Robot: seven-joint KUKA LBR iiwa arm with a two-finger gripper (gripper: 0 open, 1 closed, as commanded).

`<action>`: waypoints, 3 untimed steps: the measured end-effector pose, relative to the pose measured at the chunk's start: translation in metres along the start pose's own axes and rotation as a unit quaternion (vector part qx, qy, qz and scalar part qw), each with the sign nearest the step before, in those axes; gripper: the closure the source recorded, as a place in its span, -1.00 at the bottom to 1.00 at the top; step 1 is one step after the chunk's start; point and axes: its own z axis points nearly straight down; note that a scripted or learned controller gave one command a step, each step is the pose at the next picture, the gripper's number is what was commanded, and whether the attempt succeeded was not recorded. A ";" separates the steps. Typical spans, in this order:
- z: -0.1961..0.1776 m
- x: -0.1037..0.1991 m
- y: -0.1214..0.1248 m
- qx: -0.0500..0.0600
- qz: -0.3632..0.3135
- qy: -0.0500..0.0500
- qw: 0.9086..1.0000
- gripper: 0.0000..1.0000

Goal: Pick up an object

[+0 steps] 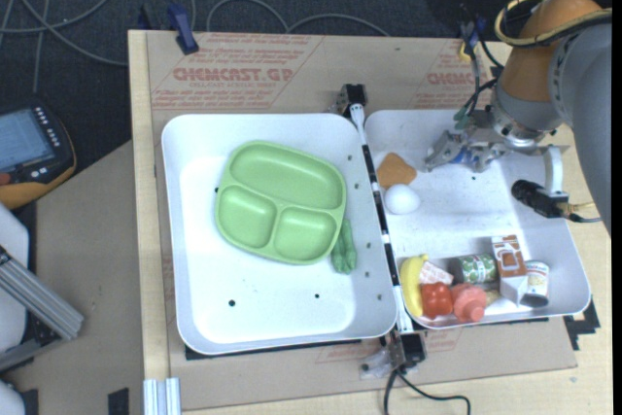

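Nearby, smooth white egg, crinkled cartons.

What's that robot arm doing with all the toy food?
The arm's gripper hangs over the top of the right bin, with nothing in it that I can see. A white egg and a brown piece lie near the bin's left wall, and more toy food sits piled at its bottom edge. A green plate fills the left bin.

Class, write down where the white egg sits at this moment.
The white egg lies in the right bin, close to its left wall, just below the brown bread roll and above the banana.
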 end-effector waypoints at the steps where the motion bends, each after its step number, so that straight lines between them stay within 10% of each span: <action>1: -0.044 -0.031 0.002 -0.007 -0.001 -0.001 1.000 -1.00; 3: -0.026 -0.052 -0.091 -0.010 -0.001 -0.003 1.000 -1.00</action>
